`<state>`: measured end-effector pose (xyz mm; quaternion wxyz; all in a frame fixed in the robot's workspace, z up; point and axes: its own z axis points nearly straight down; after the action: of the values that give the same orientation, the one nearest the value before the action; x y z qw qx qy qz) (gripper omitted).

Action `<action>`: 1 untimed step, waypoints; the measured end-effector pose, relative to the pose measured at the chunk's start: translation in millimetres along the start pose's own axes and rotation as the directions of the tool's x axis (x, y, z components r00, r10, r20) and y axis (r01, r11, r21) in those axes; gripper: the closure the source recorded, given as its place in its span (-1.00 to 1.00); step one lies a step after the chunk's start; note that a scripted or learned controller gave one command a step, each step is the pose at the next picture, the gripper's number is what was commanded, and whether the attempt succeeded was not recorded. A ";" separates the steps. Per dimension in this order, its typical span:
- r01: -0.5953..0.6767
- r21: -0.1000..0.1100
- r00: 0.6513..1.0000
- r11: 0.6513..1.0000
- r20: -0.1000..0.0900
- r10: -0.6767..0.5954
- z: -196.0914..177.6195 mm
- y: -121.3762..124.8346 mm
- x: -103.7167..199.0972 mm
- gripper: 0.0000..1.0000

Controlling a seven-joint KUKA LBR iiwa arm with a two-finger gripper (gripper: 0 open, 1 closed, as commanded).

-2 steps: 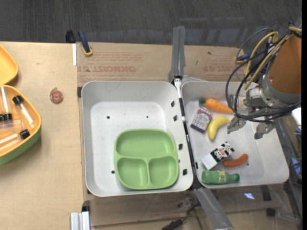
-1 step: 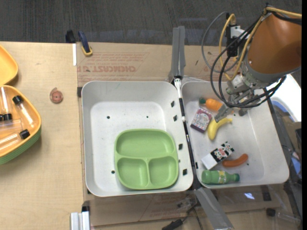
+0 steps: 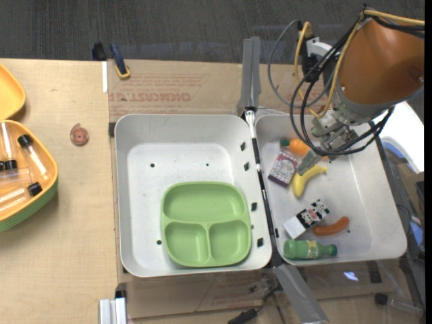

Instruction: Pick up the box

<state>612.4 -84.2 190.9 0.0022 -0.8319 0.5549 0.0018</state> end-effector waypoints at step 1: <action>-0.221 0.002 0.975 0.975 -0.001 0.221 -0.7 -9.7 2.1 -1.00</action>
<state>622.1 -82.4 191.5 0.0025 -0.7650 0.6440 0.0010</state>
